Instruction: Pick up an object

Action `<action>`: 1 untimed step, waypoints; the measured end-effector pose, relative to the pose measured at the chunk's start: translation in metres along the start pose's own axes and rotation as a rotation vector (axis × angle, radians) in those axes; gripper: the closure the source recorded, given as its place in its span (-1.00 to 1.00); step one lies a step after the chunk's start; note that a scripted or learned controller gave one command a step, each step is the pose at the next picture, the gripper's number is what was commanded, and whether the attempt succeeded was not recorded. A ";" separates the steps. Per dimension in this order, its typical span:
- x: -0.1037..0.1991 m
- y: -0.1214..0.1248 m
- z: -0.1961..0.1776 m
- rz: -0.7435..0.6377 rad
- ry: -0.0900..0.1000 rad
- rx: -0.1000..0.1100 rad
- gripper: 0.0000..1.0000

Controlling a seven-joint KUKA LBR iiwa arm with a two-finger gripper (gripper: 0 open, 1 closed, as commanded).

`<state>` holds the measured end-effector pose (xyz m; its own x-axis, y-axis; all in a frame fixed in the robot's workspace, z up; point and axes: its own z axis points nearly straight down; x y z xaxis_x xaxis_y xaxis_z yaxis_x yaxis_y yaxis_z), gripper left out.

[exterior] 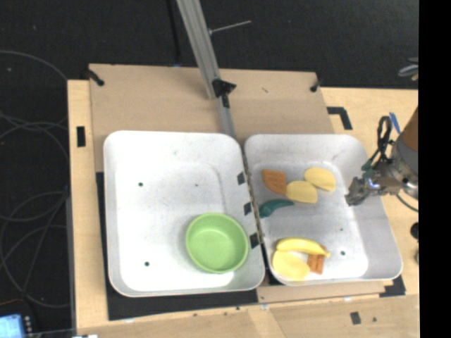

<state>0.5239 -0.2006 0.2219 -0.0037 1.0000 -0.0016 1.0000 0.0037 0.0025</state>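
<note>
Hanging over the right-hand wall of the right bin, jaws reaching in from the right; too small and blurred for telling whether spread or pressed together, nothing showing between them. Lying nearest, just to the left but apart: two yellow pieces, touching each other, with an orange wedge beside them and a teal piece just below. Sitting bunched at that bin's near end, well apart from the jaws: a curved yellow piece, a round yellow piece, a small orange piece. Resting in the left bin: a green bowl.
</note>
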 end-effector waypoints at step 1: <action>-0.001 0.002 -0.054 -0.001 -0.001 -0.006 1.00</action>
<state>0.5258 -0.2018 0.2760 -0.0046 1.0000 -0.0030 1.0000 0.0046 0.0081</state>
